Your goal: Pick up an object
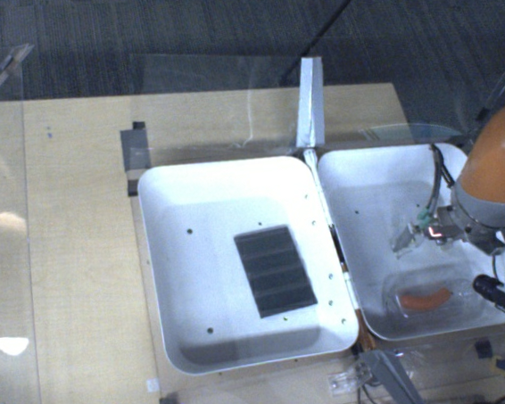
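Note:
A dark grey ribbed rectangular pad [276, 270] lies flat near the middle of the left bin [171, 196]. A small orange-red sausage-shaped object [424, 299] rests near the front of the right bin [366, 176], inside what looks like a clear round dish. My gripper [411, 237] hangs over the right bin, a short way behind and slightly left of the orange-red object, and apart from it. The grey arm with its orange band [498, 166] comes in from the right above the bin's right side.
An upright metal post [310, 110] stands behind the seam between the two bins. Cables and a black fitting [495, 292] hang by the right bin's front right corner. Pale wooden benchtop [72, 278] lies to the left of the bins.

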Motion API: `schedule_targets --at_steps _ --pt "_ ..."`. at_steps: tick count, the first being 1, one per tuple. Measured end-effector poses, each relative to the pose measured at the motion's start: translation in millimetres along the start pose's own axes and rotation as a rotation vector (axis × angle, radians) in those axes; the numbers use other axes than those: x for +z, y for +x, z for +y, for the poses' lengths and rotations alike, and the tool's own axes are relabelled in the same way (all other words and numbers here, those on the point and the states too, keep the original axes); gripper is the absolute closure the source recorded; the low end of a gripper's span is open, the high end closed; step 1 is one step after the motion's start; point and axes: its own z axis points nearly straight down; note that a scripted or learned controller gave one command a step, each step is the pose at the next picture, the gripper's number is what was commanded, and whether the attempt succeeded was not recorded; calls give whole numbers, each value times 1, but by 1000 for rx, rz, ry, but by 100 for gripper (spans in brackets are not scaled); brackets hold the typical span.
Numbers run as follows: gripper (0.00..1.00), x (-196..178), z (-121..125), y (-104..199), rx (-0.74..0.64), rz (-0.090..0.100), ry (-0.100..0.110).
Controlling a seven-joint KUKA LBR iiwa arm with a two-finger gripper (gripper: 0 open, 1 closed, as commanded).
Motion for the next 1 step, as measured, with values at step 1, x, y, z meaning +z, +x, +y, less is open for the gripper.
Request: schedule_targets --at_steps 1 --pt "0 3 84 -17 122 0 3"
